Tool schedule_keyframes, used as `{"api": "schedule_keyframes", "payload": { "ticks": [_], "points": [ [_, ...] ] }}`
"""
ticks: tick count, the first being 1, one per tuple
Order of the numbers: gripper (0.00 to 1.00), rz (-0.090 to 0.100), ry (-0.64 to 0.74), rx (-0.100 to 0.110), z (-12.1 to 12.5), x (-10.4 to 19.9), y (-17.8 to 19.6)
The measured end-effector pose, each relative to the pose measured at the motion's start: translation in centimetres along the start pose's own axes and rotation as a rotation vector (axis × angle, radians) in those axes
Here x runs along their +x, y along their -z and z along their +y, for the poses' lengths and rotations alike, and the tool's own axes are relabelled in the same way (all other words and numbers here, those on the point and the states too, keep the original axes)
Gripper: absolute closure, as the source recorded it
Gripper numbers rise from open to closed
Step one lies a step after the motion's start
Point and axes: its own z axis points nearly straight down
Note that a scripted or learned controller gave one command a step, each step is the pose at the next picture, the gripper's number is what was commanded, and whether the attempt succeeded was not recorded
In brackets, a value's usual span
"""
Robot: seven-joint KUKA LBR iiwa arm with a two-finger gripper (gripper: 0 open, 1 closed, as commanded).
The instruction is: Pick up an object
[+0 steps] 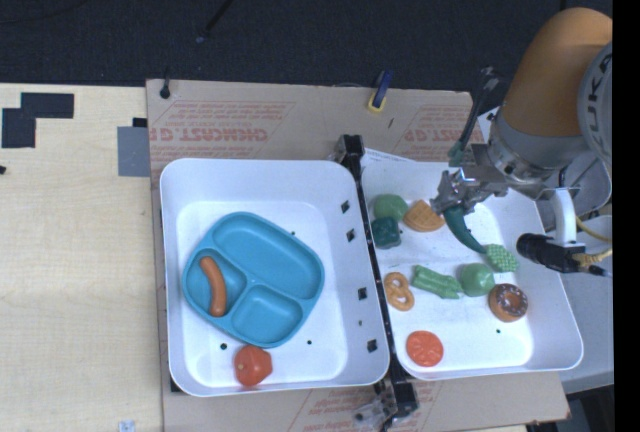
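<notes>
Fingers of the gripper (pixel 462 210) pinch a teal curved toy (pixel 470 234), seemingly light, stiff plastic, near the right bin's (pixel 560 345) back edge.

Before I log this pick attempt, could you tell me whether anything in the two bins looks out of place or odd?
Nothing looks spilled or damaged. The sausage lies inside the blue tray, while a red toy sits loose beside it in the left bin. The other toys are scattered across the right bin below the gripper.

Blue tray (pixel 262 272) in left bin (pixel 190 188), end effector (pixel 455 195) above right bin (pixel 560 340)
</notes>
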Motion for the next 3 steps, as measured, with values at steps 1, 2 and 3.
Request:
{"api": "schedule_keyframes", "payload": {
  "ticks": [1,2,3],
  "points": [
    [1.0,-0.001,0.0,0.0,-1.8,4.2,0.0],
    [1.0,-0.001,0.0,0.0,-3.7,7.0,0.2],
    [1.0,-0.002,-0.004,0.0,-4.4,6.9,-1.5]
  ]
}}
